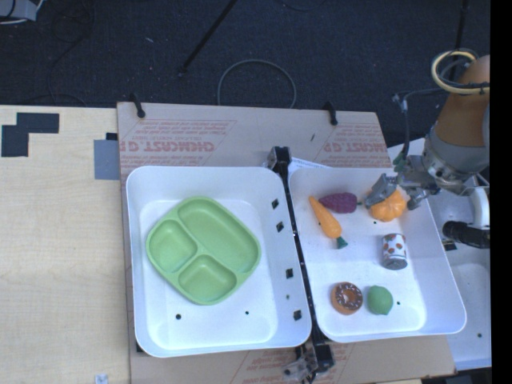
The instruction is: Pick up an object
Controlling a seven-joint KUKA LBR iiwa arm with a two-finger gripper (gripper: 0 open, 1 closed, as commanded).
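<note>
Gripper (394, 192) sits low at the far right corner of the right bin (436, 314), fingers straddling the orange fruit (390, 208). Fruit looks to be between them, but I can't tell whether they've actually closed on it or are just around it.

Risks as I see them:
- Fruit is round and likely smooth. If the pinch lands off-centre it probably squirts out toward the bin wall just behind the gripper.
- Wall is very close. A finger could catch the rim on the way up or jam against it.
- Purple piece (339, 202) lies just left of the gripper and the carrot (327, 220) beyond that. A sideways drift could knock either.
- Can (393, 251) stands near, in front of the gripper, upright, and looks easy to tip if the fruit drops and rolls.

Donut (346, 298) and green ball (379, 301) are well apart, toward the front, so no concern. Green tray (204, 250) in the left bin (152, 326) is far off to the left.
</note>
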